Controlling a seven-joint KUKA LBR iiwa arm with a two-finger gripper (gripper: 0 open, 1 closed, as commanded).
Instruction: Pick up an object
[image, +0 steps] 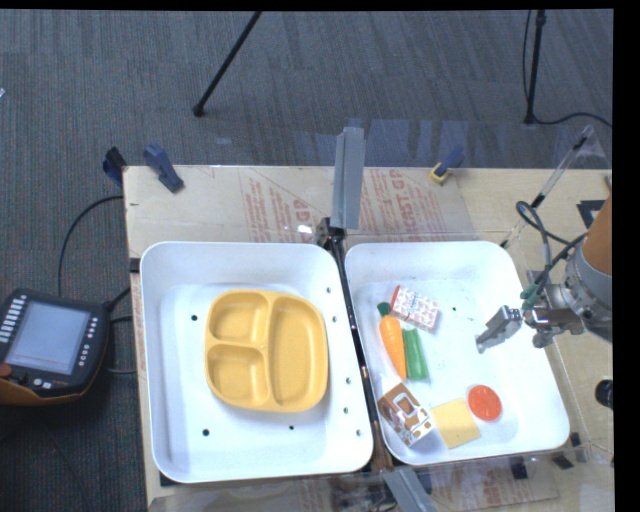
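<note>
2 white bins, left bin (160, 300) yellow tray (267, 350), right bin (500, 262) toys, end effector (497, 330) grip unclear

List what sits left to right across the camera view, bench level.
Handheld screen → yellow divided plate → carrot → yellow block → orange disc → gripper.
</note>
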